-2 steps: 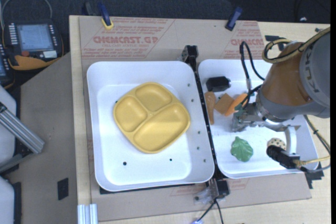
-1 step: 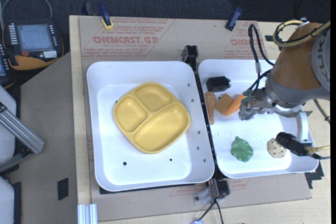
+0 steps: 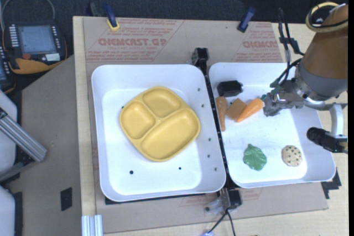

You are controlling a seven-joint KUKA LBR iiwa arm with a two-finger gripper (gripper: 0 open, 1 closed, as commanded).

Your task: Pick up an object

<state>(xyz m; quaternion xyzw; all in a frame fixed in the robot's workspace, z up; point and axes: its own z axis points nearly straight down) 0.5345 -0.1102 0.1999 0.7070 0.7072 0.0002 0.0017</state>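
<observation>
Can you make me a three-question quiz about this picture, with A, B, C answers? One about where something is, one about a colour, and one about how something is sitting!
1. Where is the yellow tray?
A. in the left bin
B. in the right bin
C. on the floor

2. What colour is the leafy toy beside the cookie?
A. blue
B. green
C. pink

3. How is the yellow tray lying?
A. standing on its edge
B. flipped face down
C. flat, with its compartments facing up

Answers:
1. A, it sits in the middle of the left bin.
2. B, it is plainly green against the white right bin.
3. C, all three compartments show from above.
</observation>
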